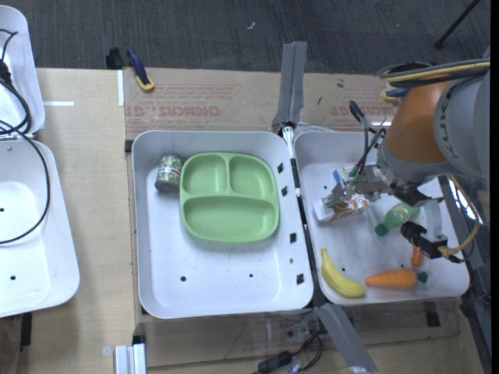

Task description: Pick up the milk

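Gripper (pixel 352 184), its opening impossible to judge, hovers at the milk (pixel 343 206) lying flat in the right bin (pixel 312 232), where a glancing touch could shove the carton toward the green bottle (pixel 396 218).

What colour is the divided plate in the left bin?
Light green, plain with no pattern. The divided plate shows best in the camera view.

A green plate (pixel 229 196) and small can (pixel 168 172) are seen in the left bin (pixel 156 287). A milk carton (pixel 343 206), banana (pixel 339 276) and carrot (pixel 394 280) are seen at lower right, gripper (pixel 352 179) above the carton.
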Robot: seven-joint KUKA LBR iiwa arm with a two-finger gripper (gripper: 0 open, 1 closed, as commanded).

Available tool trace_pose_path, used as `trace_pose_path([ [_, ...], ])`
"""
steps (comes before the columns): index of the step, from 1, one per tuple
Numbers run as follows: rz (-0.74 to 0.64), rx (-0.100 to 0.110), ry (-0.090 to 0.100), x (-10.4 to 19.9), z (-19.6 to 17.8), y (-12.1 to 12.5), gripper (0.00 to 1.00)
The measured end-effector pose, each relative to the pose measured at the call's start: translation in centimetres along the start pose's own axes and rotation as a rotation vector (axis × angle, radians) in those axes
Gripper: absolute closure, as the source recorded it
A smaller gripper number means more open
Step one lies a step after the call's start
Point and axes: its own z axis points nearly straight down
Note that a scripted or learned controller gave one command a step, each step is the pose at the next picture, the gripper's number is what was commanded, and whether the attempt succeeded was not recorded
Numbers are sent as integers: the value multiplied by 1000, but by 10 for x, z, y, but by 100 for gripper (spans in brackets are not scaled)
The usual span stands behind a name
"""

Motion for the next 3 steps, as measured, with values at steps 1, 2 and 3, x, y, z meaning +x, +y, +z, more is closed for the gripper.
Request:
trace_pose_path([
  [1,2,-16,-11,-5,-15,4,100],
  [2,1,-12,-7,-3,-14,3,0],
  [3,-28,-16,-4,-1,-2,-12,0],
])
